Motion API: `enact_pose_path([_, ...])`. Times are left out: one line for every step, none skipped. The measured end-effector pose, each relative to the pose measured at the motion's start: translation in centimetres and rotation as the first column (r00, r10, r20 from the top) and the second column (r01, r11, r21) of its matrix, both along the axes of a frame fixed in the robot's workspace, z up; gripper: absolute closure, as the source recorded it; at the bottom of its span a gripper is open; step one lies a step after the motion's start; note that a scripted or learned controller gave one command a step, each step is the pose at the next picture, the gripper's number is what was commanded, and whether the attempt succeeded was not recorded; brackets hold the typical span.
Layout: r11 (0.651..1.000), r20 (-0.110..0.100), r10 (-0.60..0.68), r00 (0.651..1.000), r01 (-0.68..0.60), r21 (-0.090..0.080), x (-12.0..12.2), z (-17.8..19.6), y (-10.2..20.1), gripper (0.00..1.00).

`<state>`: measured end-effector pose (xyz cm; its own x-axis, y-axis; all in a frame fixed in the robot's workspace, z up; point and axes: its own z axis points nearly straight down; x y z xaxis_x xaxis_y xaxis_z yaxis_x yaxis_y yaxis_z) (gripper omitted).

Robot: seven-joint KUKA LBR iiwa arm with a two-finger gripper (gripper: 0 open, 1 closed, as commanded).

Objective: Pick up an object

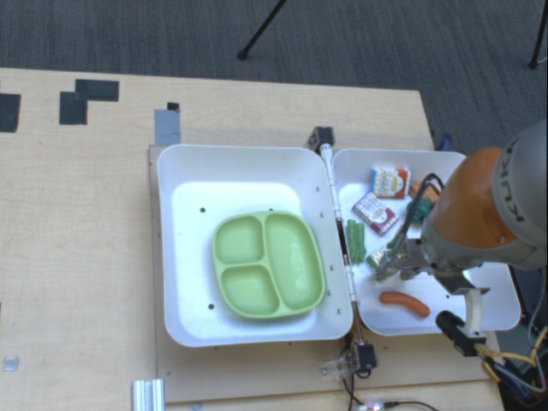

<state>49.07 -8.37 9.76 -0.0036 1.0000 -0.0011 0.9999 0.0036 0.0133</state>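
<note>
The grey arm (524,187) reaches in from the right, its orange band (467,204) sitting just above the wrist; the forearm slants down and leftward. The gripper (390,268) hangs at its lower-left end — metal parts bunched and blurred, pointing down and to the left.

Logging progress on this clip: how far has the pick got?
Nothing looks picked yet. The gripper is low inside the right bin, near the green object and above the red sausage, with nothing seen between its fingers. Grasping and lifting are left. The green tray sits in the left bin.
</note>
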Motion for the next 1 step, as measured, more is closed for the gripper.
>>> enact_pose_path([1.000, -0.010, 0.001, 1.000, -0.001, 0.003, -0.30, 8.72, 7.33, 1.00])
